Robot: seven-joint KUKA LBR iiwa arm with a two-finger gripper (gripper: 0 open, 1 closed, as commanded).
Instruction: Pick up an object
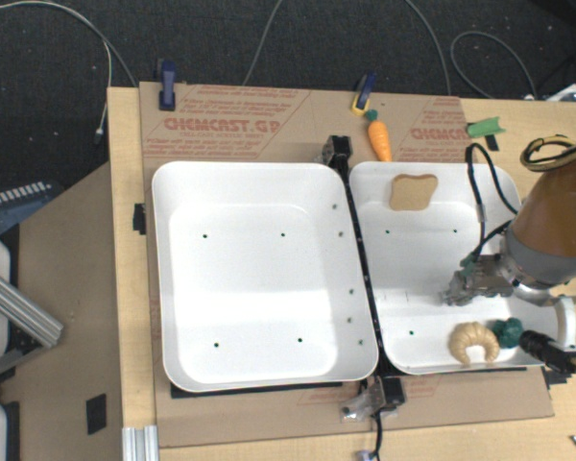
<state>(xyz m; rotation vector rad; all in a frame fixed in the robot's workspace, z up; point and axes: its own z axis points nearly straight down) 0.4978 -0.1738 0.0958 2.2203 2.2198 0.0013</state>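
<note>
Holding one flat tan bread slice (pixel 412 192) and one curved croissant (pixel 473 342), the right bin (pixel 403 344) surrounds the end effector (pixel 458 291), grip state unclear.

**Three small things near the right bin**

A tan bread slice (pixel 413 192) lies flat near the far edge of the right bin (pixel 403 257). A pale croissant (pixel 474 343), curved with its ends pointing toward the near rim, rests in that bin's near right corner, with a small dark green object (pixel 508 331) just beside it. An orange carrot (pixel 378 138) with a green top lies on the surface beyond the bin.
</note>
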